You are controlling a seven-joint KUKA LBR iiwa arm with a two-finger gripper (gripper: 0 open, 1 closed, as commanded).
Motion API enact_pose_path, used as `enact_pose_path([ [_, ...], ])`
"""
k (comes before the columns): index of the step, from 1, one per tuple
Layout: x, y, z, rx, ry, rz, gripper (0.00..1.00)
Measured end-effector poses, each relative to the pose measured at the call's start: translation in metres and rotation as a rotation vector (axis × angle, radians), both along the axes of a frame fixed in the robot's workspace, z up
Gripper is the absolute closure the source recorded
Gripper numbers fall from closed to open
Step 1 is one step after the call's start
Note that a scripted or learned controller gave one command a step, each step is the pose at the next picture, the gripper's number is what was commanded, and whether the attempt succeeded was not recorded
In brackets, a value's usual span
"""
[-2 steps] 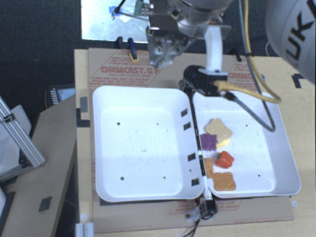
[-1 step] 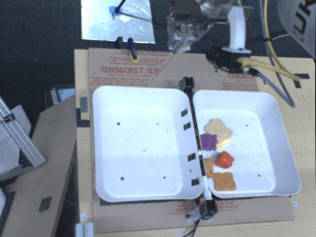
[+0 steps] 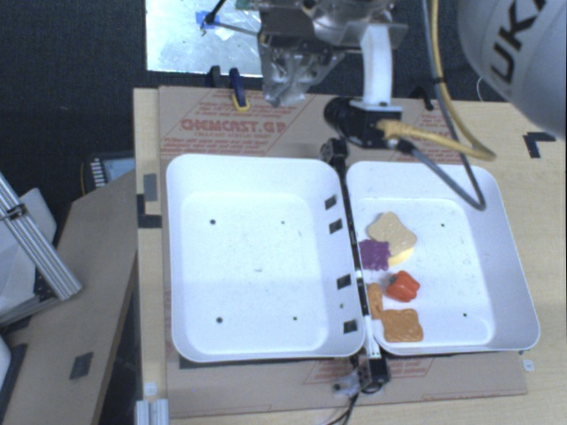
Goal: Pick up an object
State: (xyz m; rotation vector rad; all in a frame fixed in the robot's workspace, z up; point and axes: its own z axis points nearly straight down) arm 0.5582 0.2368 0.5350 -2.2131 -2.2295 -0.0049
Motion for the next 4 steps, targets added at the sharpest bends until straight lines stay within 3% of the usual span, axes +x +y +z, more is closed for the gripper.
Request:
enact_pose_path([
  [1,0.001,-0.002,0.011,0.0,-0.003,-0.003,1.0],
  [2,0.015,-0.002,-0.001,-0.002,0.001,-0.006,1.0],
  [3,-0.048,-0.108,0.001,-0.002,-0.001,-0.015,1.0],
  [4,-0.074,-0.034,0.0,0.0,0.002,0.004,1.0],
])
